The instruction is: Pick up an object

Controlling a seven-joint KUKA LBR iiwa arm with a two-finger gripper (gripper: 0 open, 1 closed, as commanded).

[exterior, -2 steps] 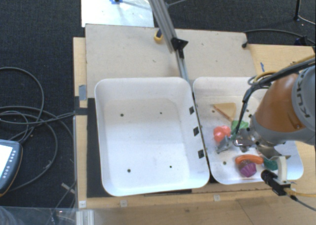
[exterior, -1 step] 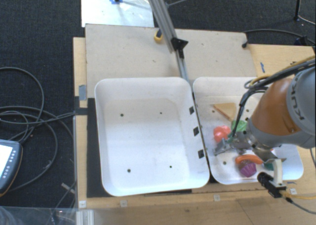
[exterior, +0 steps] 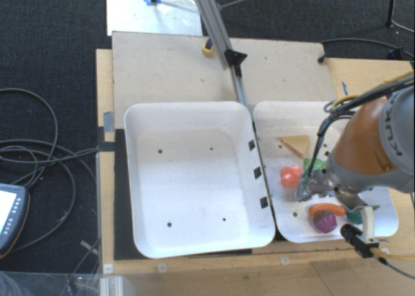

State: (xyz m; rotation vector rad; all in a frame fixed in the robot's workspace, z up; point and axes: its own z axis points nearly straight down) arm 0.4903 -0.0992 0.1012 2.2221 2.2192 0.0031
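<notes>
White plastic makes up both shallow bins, and the right bin is the one that matters here: it holds a cluster of small objects near its middle and near edge, with the arm reaching over them from the right. The gripper hangs low among the objects, just beside a pink rounded piece on its left and just above an orange curved piece and a purple piece nearer the front edge. A tan wedge-shaped piece lies farther back, apart from the tool, and something green shows right against the wrist, half hidden by it. Whether the gripper is wide, narrow or closed on anything I cannot tell, since the wrist covers its tips from this angle. The likely trouble, as I judge it, is crowding: the pink, orange and purple pieces lie close together, so a descent between them could nudge one aside or catch two at once, and a rounded piece may squirt out as the tool closes. The objects also lie near the bin's front wall, which could leave little room for a clean approach. The left bin lies touching the right one along the divider.
</notes>
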